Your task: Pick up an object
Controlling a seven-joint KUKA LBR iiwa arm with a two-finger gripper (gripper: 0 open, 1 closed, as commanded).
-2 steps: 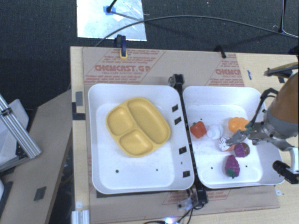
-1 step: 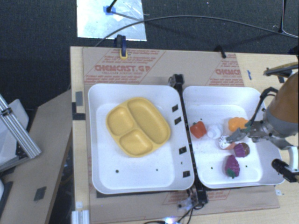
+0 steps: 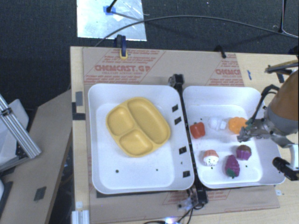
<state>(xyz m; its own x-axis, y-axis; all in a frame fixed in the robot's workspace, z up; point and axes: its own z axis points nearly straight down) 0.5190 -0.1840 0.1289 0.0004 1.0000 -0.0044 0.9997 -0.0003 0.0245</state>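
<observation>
The right bin [image 3: 224, 98] holds several small toys. A red pepper [image 3: 197, 130] lies at its left, with a white piece [image 3: 216, 123] and an orange fruit [image 3: 237, 124] to its right. Nearer the front are a cupcake [image 3: 210, 157], a long purple fruit [image 3: 232, 165] and a small round purple fruit [image 3: 243, 151]. My gripper [image 3: 245, 135] reaches in from the right and hangs low between the orange fruit and the small purple fruit, close to both. I see nothing clearly held in it.
The left bin [image 3: 107, 171] carries a yellow divided plate [image 3: 138, 126]. A black hinge strip [image 3: 183, 139] runs between the two bins. The grey arm [image 3: 282, 120] covers the right bin's right side. Cables [image 3: 201, 17] cross the dark floor behind the bench.
</observation>
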